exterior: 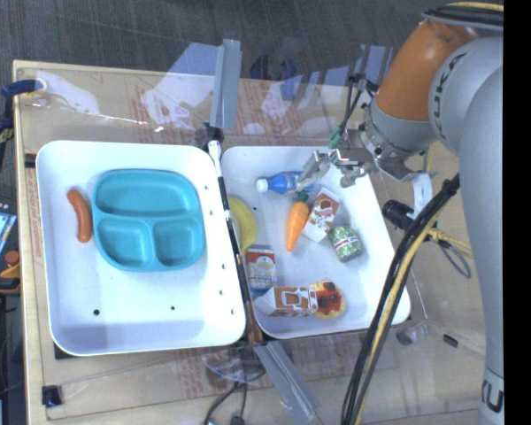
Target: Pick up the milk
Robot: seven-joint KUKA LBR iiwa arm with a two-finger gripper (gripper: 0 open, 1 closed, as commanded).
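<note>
A wooden bench (115, 104) carried two shallow white bins side by side, seen from above at a slant. The left bin (62, 308) held a blue sectioned tray (149, 218) near its centre, with a small orange-red sausage (81, 214) lying just beside the tray at nine o'clock.

The right bin (372, 286) held a scatter of toy groceries. The milk (320, 216), a small white and brown carton, lay tilted near the bin's centre, toward two o'clock. A carrot (296, 226) lay just beside it at nine o'clock, touching or nearly so. A green can (345, 243) sat at the milk's four o'clock. A blue and white bottle (279, 183) lay on its side at the bin's eleven o'clock. A yellow banana (242, 221) lay along the bin's left wall at nine o'clock, and a small red and white carton (260, 267) rested below it. At six o'clock lay a brown and white box (288, 300) touching a round pizza-like piece (328, 299).

The grey arm with its orange band (416, 69) reached in from three o'clock. The jaws (334, 165) hung over the bin's upper part, at twelve o'clock from the milk and close above it, beside the bottle. They appeared spread apart, pinching nothing.
</note>
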